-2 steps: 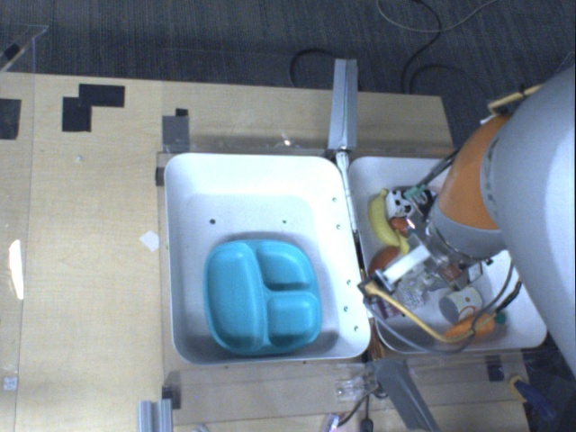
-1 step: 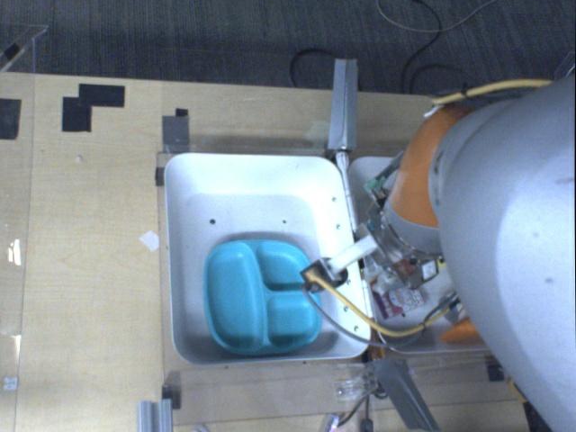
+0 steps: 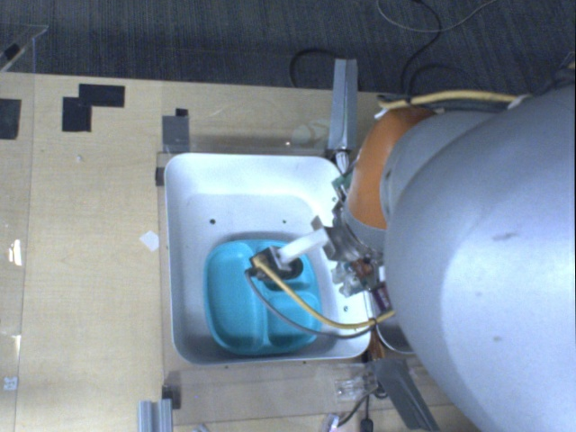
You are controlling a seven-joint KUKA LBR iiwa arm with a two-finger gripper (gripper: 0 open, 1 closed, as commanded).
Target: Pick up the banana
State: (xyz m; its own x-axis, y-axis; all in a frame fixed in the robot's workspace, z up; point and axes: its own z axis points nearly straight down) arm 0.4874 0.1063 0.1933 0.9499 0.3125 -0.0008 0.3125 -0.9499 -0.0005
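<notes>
Looking down past the grey arm (image 3: 477, 241), I have its bulk closest to the lens, covering the right half of the view, with the orange band (image 3: 373, 174) at its upper left edge. Below that band the gripper (image 3: 351, 268) sits at the right wall of the white bin (image 3: 193, 205), low over the bin's floor. The wrist hardware crowds it from this angle, so I cannot tell how far it is parted, nor whether it has hold of anything.

Just beside the gripper, on its left, a light-blue moulded tray (image 3: 234, 304) lies flat in the near part of the bin, close to the front wall. The far part of the bin floor is bare white. Where the banana lies I cannot tell from this view.

Left of the bin is the pale wooden bench (image 3: 81, 331), with a small white scrap (image 3: 148, 239) lying on it well apart from the bin wall. Further back, black patches (image 3: 90, 106) mark the bench top, and a grey upright post (image 3: 344, 102) stands at the bin's far right corner. Beyond the bench is dark carpet (image 3: 180, 16) with a thin cable (image 3: 409, 12) looped on it.
</notes>
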